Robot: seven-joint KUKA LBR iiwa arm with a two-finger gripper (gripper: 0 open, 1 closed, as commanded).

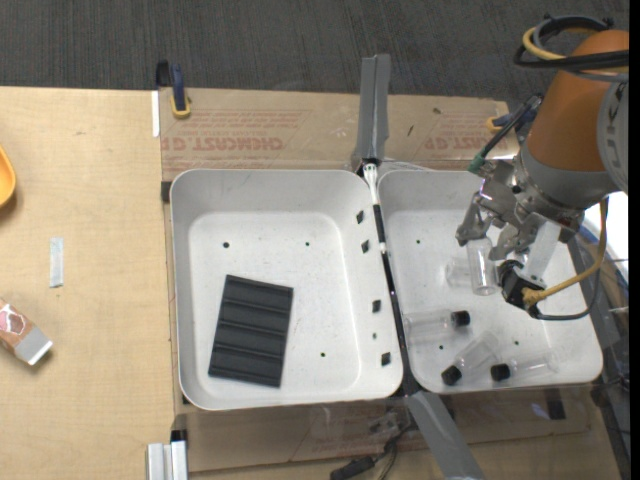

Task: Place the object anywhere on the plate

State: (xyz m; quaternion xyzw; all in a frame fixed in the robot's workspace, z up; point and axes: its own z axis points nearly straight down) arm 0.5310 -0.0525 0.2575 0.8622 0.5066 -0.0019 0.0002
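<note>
White plastic, both bins: left bin [185,268] w/ a black ribbed plate [251,329] lying flat in its lower-left part, slightly tilted, apart from the walls. Right bin [420,193] w/ the gripper [490,251] reaching in from the right, low over the upper-middle of the floor, under the grey wrist and orange band [585,108]. Claw state: cannot tell, too cluttered w/ cables and glare. Just under the gripper, a clear vial [480,271], approx. upright; poss. touching the claw, but not sure it is pinched. Three more clear vials w/ black caps lower in the same bin: capped vial [459,319] near the middle, second capped vial [452,374] and third capped vial [498,371] close together by the front wall. All vials well apart from the plate, w/ the divider between bins in the way. Yellow cable [562,284] looping off the wrist. Brown cardboard sheet [280,140] behind the bins, blue clamp [173,86] at its left corner. On the wooden bench [90,388] to the left: small white strip [56,262], a wrapped packet [22,334], an orange item [5,180] cut off by the edge.
</note>
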